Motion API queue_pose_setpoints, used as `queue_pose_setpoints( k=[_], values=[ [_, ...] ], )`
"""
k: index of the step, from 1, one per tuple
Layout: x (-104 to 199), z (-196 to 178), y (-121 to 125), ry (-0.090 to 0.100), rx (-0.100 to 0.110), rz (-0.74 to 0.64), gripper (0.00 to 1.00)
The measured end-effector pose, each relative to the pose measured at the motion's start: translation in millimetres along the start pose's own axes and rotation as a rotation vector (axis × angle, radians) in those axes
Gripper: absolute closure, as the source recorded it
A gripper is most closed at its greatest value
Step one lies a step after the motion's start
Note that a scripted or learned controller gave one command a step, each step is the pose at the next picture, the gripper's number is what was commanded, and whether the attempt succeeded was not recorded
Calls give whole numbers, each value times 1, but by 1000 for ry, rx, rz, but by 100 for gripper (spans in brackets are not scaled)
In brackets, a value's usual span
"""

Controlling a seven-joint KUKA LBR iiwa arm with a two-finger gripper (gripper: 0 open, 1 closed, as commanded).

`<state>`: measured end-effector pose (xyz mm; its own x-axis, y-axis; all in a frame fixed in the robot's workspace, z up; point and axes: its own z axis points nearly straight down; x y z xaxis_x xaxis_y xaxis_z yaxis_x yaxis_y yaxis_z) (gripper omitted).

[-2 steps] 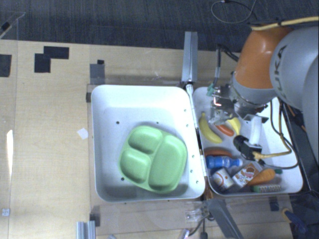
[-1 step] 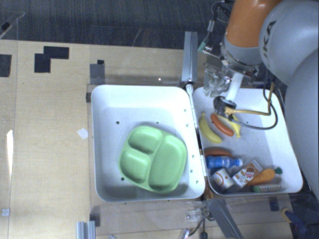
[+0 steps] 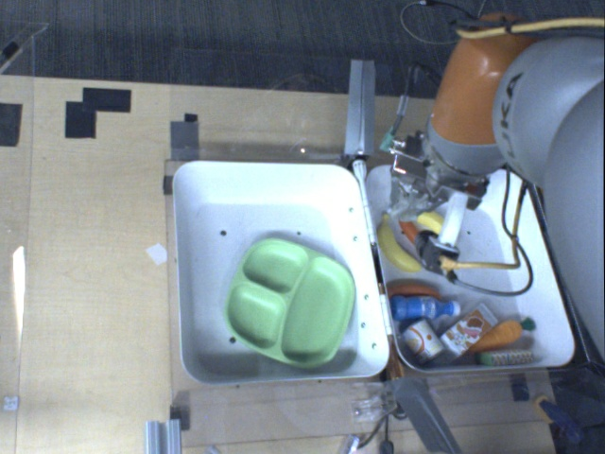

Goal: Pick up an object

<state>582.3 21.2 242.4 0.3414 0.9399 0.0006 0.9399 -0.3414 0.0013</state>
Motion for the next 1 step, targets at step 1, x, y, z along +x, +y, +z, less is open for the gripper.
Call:
queue_pose_setpoints(
  k=[1],
  values=[
    [-33, 10, -44, 0, 1, 186, 100]
  ],
)
